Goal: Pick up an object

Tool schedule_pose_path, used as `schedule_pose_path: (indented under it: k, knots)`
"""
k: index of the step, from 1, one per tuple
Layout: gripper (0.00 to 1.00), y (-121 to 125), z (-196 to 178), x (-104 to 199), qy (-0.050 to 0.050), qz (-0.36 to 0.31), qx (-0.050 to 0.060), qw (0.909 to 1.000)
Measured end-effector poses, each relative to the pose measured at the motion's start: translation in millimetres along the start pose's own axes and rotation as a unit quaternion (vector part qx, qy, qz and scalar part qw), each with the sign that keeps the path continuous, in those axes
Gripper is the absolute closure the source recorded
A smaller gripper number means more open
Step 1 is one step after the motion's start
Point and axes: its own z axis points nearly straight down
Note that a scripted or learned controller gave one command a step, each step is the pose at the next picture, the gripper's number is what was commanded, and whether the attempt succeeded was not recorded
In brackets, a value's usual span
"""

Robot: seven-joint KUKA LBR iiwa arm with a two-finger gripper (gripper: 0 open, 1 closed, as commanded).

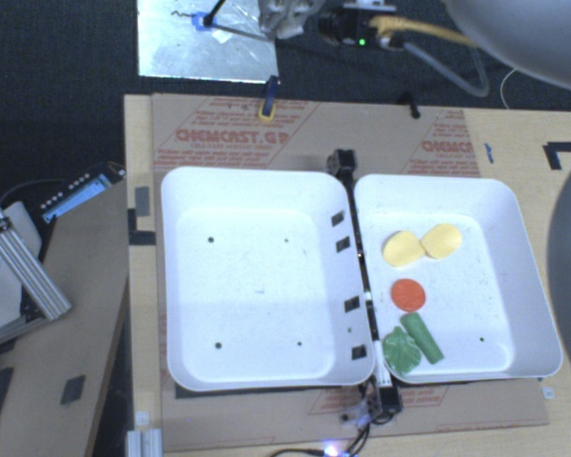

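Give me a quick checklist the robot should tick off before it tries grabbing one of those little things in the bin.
1. Things to pick lie in the right bin: ok.
2. Orange disc lies apart from its neighbours: ok.
3. Two yellow pieces touch each other: not ok for a clean single grab.
4. Green leafy piece and green stick touch: not ok.
5. Gripper open and ready: cannot tell.
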Motion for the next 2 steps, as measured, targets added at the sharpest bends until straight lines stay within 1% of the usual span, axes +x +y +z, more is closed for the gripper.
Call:
schedule_pose_path:
  k: [1, 2]
  knots:
    - [1.00, -31.7, 21.1, -138.3, -0.004, 0.009, 0.003, 1.0000]
    - [1.00, -5.2, 3.5, -115.2, -0.002, 0.000, 0.002, 1.0000]
